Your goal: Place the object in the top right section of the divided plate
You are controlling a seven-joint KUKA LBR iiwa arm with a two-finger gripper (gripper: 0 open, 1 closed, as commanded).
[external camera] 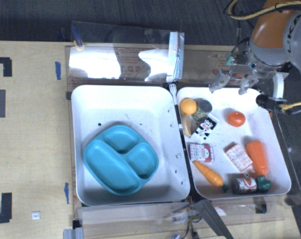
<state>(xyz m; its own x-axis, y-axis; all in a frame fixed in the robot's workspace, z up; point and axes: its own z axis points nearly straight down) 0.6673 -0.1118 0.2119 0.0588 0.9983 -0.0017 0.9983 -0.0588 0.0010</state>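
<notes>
the gripper (pixel 234 85) is hovering over the back rim of the right bin (pixel 280 148), its fingers spread wide and holding nothing. the blue plate (pixel 121 159) is sitting in the left bin (pixel 90 103) with all sections bare. a tomato (pixel 235 118), two carrots and small packets are lying in the right bin.
</notes>
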